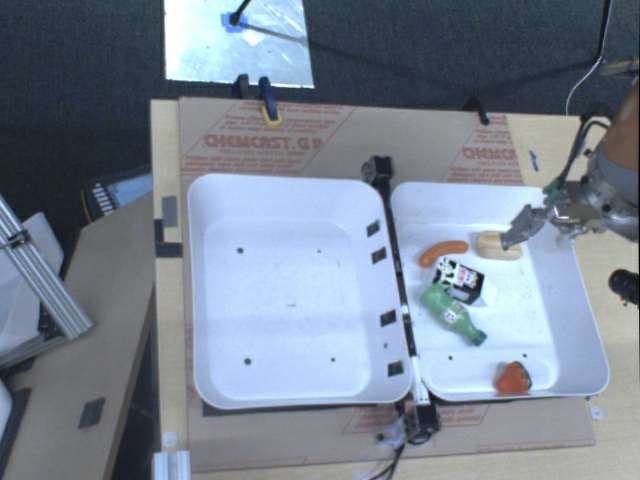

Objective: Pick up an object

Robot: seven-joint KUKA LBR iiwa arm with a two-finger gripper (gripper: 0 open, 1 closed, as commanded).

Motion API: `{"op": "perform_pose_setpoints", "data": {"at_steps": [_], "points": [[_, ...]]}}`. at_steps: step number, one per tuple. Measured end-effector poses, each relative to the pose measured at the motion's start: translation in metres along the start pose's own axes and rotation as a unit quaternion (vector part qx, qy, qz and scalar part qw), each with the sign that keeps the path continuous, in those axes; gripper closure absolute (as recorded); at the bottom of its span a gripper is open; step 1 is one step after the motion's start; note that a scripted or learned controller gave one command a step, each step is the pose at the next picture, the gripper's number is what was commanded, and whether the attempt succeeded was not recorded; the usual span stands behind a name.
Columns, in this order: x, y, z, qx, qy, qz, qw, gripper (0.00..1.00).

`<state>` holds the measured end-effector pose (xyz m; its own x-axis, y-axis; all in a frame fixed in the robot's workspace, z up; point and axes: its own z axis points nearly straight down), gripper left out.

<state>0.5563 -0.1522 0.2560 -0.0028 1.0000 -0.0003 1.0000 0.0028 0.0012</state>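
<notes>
orange sausage [443, 254] | tan block [497, 245] | black-and-white carton [461, 280] | green bottle [452, 315] | red strawberry [514, 377] | white bins [290, 196]

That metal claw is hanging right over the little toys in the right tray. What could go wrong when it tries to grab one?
The gripper hovers by the tan block, near the right bin's far wall; it might nudge the block away instead of closing on it.

The hot dog, black-and-white carton and green bottle lie bunched together, so a grab there could catch two things or slip off.

The strawberry lies near the front rim, awkward to close on.
</notes>
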Motion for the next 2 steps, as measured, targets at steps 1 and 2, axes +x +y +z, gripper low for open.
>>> {"op": "perform_pose_setpoints", "data": {"at_steps": [1,2], "points": [[0.000,0.001,-0.011,-0.002,0.000,-0.002,1.0000,1.00],[0.093,0.006,-0.044,-0.002,0.001,-0.006,1.0000,1.00]]}}
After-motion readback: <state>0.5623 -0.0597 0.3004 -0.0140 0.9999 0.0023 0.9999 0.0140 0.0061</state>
